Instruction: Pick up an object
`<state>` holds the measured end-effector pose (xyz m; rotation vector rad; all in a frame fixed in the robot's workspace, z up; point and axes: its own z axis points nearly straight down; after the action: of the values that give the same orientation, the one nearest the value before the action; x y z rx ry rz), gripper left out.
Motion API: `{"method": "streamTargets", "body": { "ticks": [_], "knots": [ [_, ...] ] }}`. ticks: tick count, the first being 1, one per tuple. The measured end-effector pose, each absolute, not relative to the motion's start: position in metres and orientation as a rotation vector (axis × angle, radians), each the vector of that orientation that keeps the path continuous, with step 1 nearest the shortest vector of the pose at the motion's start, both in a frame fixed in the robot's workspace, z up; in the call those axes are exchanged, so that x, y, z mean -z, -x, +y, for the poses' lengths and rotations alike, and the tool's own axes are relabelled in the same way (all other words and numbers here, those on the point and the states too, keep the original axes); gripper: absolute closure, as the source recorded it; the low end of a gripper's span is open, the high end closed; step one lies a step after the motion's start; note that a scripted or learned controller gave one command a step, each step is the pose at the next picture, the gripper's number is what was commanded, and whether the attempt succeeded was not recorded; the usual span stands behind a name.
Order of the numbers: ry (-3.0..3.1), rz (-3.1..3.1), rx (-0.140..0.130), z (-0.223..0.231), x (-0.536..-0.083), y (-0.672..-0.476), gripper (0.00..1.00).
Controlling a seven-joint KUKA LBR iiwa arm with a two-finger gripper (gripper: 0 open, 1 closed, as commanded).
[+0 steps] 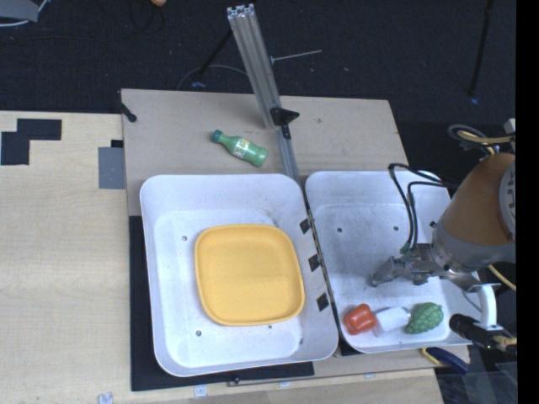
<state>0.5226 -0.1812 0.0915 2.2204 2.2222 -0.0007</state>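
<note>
White object (392, 318) lies crosswise between red pepper (360, 318) and green vegetable (424, 317).

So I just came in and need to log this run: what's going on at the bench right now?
The arm's gripper is low inside the right bin, just above a row of three small things along the bin's near edge: a red piece, a white piece and a green piece. Nothing is between its fingers, so no pick has happened yet. The left bin holds a yellow plate, and a small green bottle lies on the board behind the bins.
</note>
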Motion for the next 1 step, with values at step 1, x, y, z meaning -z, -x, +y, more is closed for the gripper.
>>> {"method": "streamTargets", "body": {
  "ticks": [1],
  "knots": [
    [-2.222,2.218,-0.003,-0.1824,-0.1028,-0.5231,1.0]
  ]
}}
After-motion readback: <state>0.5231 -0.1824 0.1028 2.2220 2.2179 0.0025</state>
